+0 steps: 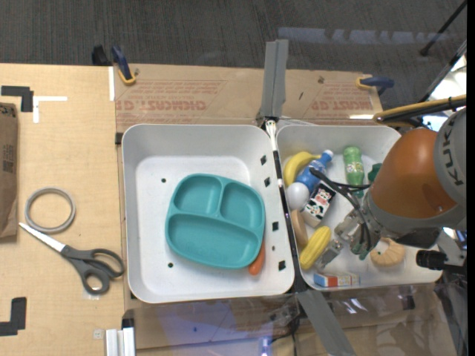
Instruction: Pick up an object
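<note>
A robotics lab is showing through its makeshift rig: two shallow white plastic bins [133, 199] are sitting side by side on flattened brown cardboard [193, 99] clipped down with blue clamps [122, 61], a grey-and-orange industrial arm [415, 176] is reaching in, and grey-handled scissors [78, 258] and a tape roll [50, 209] are lying nearby
</note>
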`<state>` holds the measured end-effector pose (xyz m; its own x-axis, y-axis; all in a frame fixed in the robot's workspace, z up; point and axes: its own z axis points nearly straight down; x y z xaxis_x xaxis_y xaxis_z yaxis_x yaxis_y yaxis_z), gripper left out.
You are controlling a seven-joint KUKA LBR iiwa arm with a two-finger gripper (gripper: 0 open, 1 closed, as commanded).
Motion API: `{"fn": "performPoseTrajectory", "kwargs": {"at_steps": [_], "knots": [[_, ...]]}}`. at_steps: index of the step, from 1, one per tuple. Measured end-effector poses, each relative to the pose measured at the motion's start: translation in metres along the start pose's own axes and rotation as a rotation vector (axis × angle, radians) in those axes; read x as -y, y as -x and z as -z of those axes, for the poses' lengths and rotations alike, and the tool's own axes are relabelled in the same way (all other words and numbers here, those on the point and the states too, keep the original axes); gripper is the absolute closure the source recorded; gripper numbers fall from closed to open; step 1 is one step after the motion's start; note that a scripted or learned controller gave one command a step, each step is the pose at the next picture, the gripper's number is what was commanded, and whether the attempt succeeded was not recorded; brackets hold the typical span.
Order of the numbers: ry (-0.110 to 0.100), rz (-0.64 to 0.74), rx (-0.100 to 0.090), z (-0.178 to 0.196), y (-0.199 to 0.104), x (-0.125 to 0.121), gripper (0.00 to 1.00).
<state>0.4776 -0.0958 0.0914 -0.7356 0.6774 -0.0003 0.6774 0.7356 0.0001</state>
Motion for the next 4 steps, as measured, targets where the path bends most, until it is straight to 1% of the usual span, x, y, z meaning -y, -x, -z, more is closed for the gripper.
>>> {"fn": "performPoseTrajectory", "kwargs": {"at_steps": [1, 2, 3, 4], "knots": [[0.000, -0.012, 0.002, 0.047, 0.039, 0.023, 0.00], [-0.001, -0.120, 0.002, 0.000, 0.094, -0.046, 0.00], [-0.008, -0.293, -0.006, -0.001, 0.118, -0.098, 0.00], [-0.013, -0.292, -0.001, 0.009, 0.120, -0.095, 1.00]]}}
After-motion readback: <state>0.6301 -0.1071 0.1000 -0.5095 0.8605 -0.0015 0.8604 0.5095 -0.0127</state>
